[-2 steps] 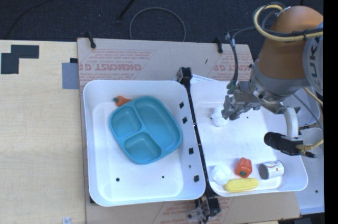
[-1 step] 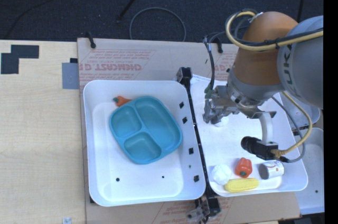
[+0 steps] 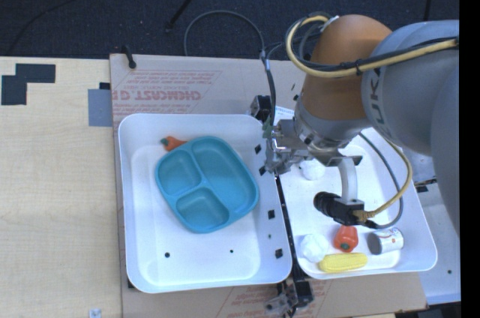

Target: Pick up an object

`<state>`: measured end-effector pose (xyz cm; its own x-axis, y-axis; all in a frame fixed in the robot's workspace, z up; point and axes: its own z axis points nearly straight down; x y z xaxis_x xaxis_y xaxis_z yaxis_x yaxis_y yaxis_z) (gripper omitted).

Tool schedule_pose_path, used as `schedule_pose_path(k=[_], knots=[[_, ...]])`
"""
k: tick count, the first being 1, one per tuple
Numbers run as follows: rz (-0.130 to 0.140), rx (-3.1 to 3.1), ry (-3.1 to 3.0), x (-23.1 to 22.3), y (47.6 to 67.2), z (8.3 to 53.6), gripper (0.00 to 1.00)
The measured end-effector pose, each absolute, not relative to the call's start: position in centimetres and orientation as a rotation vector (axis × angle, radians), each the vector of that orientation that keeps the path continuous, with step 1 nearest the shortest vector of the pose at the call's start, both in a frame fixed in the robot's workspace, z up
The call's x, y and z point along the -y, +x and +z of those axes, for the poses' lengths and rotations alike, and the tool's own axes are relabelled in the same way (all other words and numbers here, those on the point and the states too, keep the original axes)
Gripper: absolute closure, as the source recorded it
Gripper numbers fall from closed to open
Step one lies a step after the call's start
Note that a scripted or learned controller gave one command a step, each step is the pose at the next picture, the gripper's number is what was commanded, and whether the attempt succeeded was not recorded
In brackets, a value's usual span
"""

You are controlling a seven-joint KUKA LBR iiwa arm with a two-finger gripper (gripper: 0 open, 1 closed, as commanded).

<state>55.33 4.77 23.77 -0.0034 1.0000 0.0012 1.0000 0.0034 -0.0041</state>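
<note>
Corn cob (image 3: pixel 343 262), yellow, lies at approx 6 o'clock in the right bin (image 3: pixel 420 264), just below a red-orange veg toy (image 3: pixel 346 238). Prob light, stiff plastic, slick; grip across its middle. Gripper (image 3: pixel 279 159) sits near the bins' divider; jaws' state can't be told.

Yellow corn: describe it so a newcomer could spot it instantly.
Start at the right white bin, the one under the arm. Along its near edge lies the yellow corn cob, just below a small red-orange piece. It is the only yellow, elongated item there.
</note>
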Motion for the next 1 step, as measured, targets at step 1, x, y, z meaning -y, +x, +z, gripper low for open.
schedule_pose_path(k=[1], knots=[[0.003, 2.223, -2.215, -9.95, 55.2, 24.28, 1.0]])
